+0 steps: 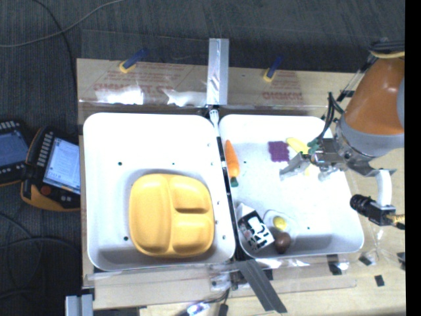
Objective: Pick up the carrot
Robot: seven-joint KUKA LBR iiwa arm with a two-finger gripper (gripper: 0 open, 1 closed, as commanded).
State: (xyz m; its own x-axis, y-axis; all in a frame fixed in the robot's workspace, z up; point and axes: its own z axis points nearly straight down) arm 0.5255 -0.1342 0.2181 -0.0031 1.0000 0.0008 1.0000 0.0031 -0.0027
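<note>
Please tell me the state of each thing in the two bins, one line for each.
carrot: lying along the right bin's left wall, not held.
yellow tray: flat in the left bin.
purple piece: lying in the right bin.
gripper: above the right bin, apart from the carrot.

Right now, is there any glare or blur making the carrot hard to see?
Camera view: the carrot reads sharp and orange against the bright white bin; the bin floor is slightly washed out, with soft shadows under the hand.
</note>
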